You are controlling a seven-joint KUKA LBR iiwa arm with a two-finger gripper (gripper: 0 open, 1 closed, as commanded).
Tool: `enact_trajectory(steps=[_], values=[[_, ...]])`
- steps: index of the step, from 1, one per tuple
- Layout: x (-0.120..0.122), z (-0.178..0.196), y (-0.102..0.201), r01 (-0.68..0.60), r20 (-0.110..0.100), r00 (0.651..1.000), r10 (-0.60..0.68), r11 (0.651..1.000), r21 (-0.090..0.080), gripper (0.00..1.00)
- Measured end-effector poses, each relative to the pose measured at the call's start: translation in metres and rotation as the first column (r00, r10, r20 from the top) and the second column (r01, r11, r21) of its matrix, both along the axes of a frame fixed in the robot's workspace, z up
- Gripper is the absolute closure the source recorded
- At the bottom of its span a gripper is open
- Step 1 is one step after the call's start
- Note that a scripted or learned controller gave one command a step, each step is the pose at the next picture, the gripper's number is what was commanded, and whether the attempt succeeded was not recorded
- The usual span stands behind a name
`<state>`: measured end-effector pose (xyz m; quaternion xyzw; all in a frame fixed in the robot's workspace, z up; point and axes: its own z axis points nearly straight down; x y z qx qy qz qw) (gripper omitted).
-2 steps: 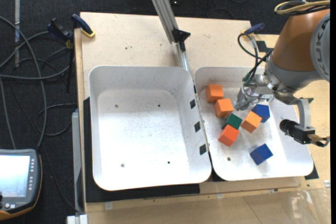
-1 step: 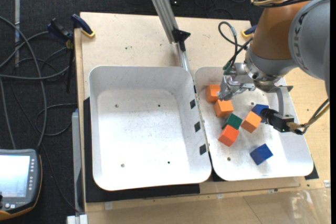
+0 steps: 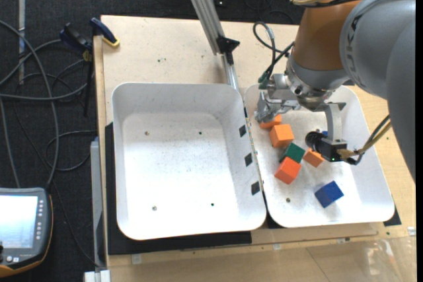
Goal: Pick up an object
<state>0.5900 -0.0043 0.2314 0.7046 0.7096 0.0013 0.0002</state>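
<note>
Camera view: looks down at a slant on a desk point(image 3: 165, 43) carrying two shallow white bins side by side.
Landmark: the right bin point(image 3: 370, 201), which holds all the loose blocks.
Blocks: an orange block point(image 3: 282, 135) near the right bin's left wall, a green block point(image 3: 293, 153) just below it, a second orange block point(image 3: 287, 171) touching the green one, a small orange block point(image 3: 313, 157) beside them, and a blue block point(image 3: 328, 193) apart, toward the bin's front.
Likely reason for placement: they lie scattered and tilted, so probably dropped loose as pick targets.
Left bin point(image 3: 132, 102): sits against the right bin's left wall.
Arm point(image 3: 370, 30): reaches in from the right, wrist bent down over the right bin's back left corner.
Hand point(image 3: 270, 110): low at that corner, over another orange piece point(image 3: 268, 121); whether it is spread or pinching I cannot tell.
Judgement: nothing looks lifted yet.
</note>
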Motion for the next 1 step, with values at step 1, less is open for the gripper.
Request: enact_trajectory(steps=[1], values=[[0.0236,0.008,0.0504,-0.001,0.002,1.0,0.001,1.0,0.0,1.0]])
